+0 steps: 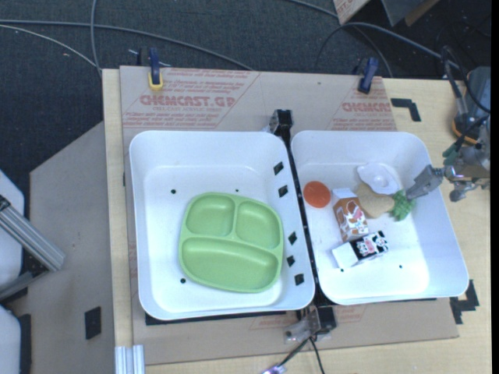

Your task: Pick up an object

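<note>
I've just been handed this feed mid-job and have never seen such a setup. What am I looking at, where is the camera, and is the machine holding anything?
One camera looks down at a slant on a wooden bench. Two shallow white bins sit side by side. The left bin holds a green divided tray. The right bin holds a small pile: an orange disc, a brown patterned carton, a black-and-white carton, a white cup-like piece, a tan lump and a green leafy bit. The robot arm reaches in from the picture's right; its hand sits low over the right bin beside the green bit. I cannot tell whether it grips anything.
</note>
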Controlling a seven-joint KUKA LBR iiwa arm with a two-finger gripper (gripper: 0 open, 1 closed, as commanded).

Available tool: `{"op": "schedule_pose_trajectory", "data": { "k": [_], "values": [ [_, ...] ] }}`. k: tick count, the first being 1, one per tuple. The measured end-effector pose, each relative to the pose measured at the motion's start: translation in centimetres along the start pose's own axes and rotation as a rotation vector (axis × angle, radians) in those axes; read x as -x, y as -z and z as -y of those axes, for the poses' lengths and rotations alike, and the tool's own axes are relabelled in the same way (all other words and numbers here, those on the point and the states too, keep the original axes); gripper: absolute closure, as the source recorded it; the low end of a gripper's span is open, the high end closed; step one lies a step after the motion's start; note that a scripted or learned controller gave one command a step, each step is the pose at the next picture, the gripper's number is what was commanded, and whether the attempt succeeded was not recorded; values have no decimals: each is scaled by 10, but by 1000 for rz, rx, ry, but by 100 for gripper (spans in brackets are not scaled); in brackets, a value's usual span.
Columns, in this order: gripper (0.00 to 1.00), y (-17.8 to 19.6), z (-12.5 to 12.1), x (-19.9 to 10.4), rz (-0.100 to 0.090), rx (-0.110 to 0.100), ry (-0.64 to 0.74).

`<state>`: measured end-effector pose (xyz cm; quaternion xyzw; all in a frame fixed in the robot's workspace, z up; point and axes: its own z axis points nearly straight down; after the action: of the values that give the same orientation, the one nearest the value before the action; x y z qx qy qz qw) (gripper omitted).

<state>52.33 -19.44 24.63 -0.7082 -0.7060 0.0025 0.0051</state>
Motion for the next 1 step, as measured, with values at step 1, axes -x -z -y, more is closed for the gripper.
{"op": "schedule_pose_trajectory", "data": {
  "k": [1],
  "values": [
    [0, 5, -2, 0, 3, 9, 3]
  ]
}}
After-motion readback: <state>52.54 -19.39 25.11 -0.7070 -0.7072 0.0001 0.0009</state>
